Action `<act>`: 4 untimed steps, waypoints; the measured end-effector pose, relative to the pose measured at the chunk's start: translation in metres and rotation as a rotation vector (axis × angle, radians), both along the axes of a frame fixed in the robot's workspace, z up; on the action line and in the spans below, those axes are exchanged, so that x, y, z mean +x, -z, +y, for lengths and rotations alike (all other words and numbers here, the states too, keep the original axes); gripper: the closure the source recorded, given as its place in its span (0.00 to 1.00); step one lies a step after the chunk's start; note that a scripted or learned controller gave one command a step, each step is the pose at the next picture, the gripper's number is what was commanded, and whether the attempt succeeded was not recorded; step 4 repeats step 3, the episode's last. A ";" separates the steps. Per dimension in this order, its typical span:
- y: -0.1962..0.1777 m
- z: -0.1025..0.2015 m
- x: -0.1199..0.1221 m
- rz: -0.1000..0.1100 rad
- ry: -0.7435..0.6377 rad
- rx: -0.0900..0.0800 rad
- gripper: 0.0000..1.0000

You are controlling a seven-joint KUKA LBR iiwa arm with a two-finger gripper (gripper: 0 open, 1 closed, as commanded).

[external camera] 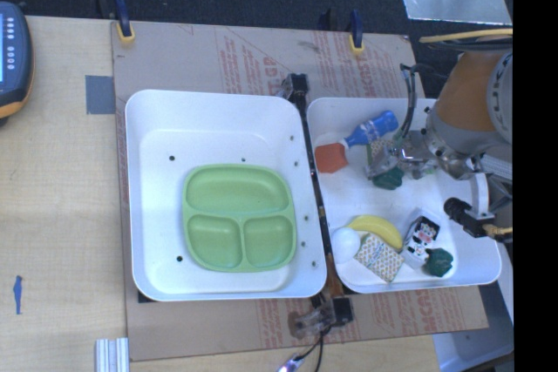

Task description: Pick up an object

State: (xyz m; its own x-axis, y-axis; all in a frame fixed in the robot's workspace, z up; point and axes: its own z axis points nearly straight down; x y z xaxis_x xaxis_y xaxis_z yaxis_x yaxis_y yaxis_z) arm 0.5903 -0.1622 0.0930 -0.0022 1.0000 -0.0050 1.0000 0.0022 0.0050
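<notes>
Camera view: hand (390, 161), grip state unclear, sits touching a dark green object (388, 179) just below it.

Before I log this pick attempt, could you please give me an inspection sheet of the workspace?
Surface: bench bearing left bin and right bin.
Job's things: in right bin, blue bottle, orange block, banana, white ball, patterned pouch.
Clutter: green divided tray in left bin.
Grippers: gripper low over a dark green object.
Cables: black cable by the wrist.
Surroundings: blue clamps.
</notes>
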 end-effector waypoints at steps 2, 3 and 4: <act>-0.002 0.052 0.039 0.004 -0.007 0.003 1.00; -0.105 0.095 0.001 0.001 -0.006 0.007 1.00; -0.105 0.095 0.001 0.001 -0.006 0.007 1.00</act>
